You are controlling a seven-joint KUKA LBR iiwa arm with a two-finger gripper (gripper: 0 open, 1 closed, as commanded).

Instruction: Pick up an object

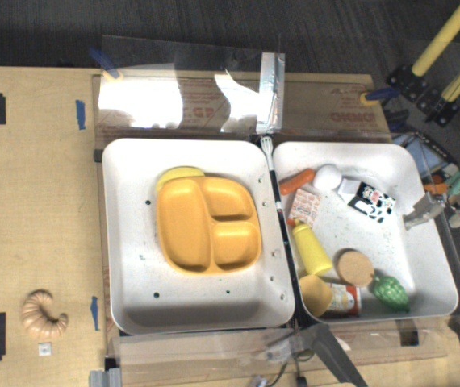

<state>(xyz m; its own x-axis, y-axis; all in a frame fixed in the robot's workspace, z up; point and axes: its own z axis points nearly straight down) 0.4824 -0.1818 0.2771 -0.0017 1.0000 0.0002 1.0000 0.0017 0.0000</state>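
I see both bins (125,240) white; the left one carries a yellow-orange divided tray (208,224). In the right: yellow bottle (311,251), orange carrot (297,181), green leafy piece (391,291), black-and-white spotted carton (367,201). Tan bench (28,216), blue tape marks (80,114).

Little here can truly be read. The brown cardboard sheet (327,107) standing behind the right bin carries a line of reddish printed letters near its right end, too blurred to spell out. A small pale packet (303,206) in the right bin bears a red printed pattern or text, also unreadable. The white carton (370,201) beside it shows black cow-like patches and no legible word. A tiny white tag (45,348) on the tabletop has a dark mark, illegible.
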